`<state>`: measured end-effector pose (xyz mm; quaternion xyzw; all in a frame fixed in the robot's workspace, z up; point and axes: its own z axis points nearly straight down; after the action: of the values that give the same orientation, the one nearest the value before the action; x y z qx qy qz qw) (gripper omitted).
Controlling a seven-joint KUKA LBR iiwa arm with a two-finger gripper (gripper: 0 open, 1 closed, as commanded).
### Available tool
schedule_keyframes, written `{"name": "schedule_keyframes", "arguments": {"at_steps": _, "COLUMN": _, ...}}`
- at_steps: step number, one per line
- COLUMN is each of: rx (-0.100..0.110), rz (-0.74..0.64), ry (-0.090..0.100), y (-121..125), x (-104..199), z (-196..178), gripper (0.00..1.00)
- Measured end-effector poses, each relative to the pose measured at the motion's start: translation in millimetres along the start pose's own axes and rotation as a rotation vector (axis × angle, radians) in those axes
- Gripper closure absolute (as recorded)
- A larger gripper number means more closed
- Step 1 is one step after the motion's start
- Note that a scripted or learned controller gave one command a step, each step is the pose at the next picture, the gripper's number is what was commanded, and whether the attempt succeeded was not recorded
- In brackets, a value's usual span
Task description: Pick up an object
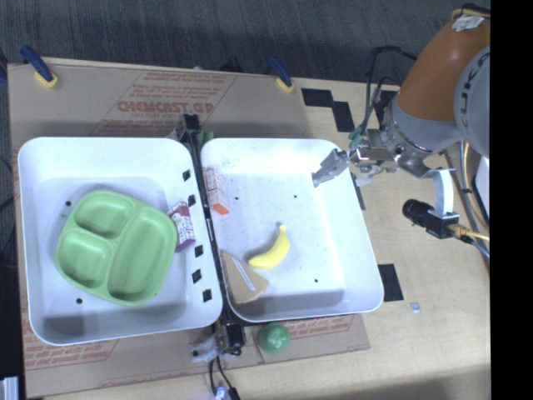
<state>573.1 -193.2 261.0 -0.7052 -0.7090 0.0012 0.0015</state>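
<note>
Banana (271,249) in right bin (354,290) — light, firm, curved, likely slick; best pinched across its middle. Gripper (327,170) near bin's far corner — opening hard to tell, nothing visibly held.

Green ball (272,337) on cardboard (166,98)

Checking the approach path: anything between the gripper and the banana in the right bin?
Nothing. In the camera view the stretch from the gripper at the right bin's upper right rim to the banana is bare white floor with faint specks.
</note>
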Motion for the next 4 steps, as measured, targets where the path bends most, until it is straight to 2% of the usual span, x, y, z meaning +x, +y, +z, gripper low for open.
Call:
{"name": "schedule_keyframes", "arguments": {"at_steps": 1, "rx": 0.003, "rz": 0.000, "ry": 0.001, "y": -92, "x": -18, "z": 149, "gripper": 0.00}}
{"name": "schedule_keyframes", "arguments": {"at_steps": 2, "rx": 0.000, "rz": -0.002, "ry": 0.001, "y": -96, "x": -17, "z": 170, "gripper": 0.00}}
{"name": "schedule_keyframes", "arguments": {"at_steps": 3, "rx": -0.004, "rz": -0.001, "ry": 0.001, "y": 30, "x": 12, "z": 169, "gripper": 0.00}}
{"name": "schedule_keyframes", "arguments": {"at_steps": 4, "rx": -0.006, "rz": -0.001, "ry": 0.000, "y": 53, "x": 37, "z": 90, "gripper": 0.00}}
